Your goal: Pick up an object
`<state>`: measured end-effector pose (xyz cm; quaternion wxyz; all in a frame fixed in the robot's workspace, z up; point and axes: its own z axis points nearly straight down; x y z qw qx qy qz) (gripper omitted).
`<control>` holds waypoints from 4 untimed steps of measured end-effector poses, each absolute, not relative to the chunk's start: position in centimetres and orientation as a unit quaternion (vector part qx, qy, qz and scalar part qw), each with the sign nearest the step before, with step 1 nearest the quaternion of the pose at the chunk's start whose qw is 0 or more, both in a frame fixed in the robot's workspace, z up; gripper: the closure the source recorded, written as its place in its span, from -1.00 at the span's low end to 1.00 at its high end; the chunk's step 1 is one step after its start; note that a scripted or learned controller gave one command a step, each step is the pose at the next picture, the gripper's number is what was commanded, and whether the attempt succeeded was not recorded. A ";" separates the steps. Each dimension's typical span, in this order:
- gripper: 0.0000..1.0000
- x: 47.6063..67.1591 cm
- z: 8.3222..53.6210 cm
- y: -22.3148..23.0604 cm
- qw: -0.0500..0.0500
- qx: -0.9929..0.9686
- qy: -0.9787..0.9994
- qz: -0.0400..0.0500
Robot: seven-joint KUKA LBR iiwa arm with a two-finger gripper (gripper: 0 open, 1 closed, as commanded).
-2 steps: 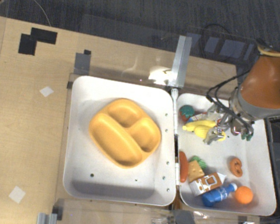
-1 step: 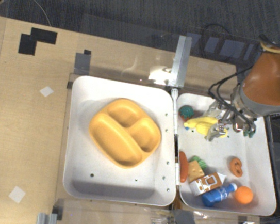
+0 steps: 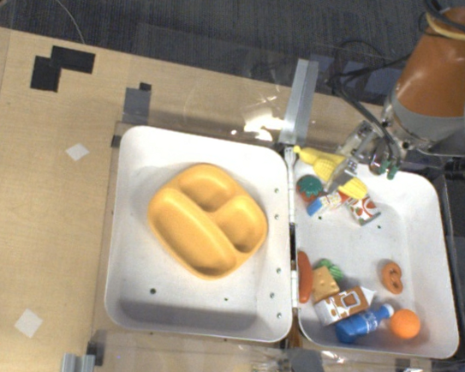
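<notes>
Smooth, glossy yellow plastic on the divided dish (image 3: pixel 208 219); matt white plastic for both bins (image 3: pixel 187 314). Pale wood-look surface (image 3: pixel 32 194) left of the dish, faintly sheened. Shiny orange shell on the arm band (image 3: pixel 436 68); bare metal post (image 3: pixel 300 104) above the dish.

My arm (image 3: pixel 456 80) is grey, with a round orange band around it above the wrist. On the pale shell at the right I carry big dark letters; "KU" can be read. A yellow cable and black ones run over the orange part at the far side. My gripper (image 3: pixel 367 153) is small, of thin metal parts, with a little green on it.
</notes>
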<state>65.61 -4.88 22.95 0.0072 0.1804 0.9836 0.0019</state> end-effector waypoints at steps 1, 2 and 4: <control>1.00 59.4 25.2 1.3 0.003 0.425 0.905 0.002; 1.00 59.6 26.4 1.3 0.006 0.423 0.906 0.003; 1.00 59.9 28.8 1.5 0.013 0.415 0.910 0.005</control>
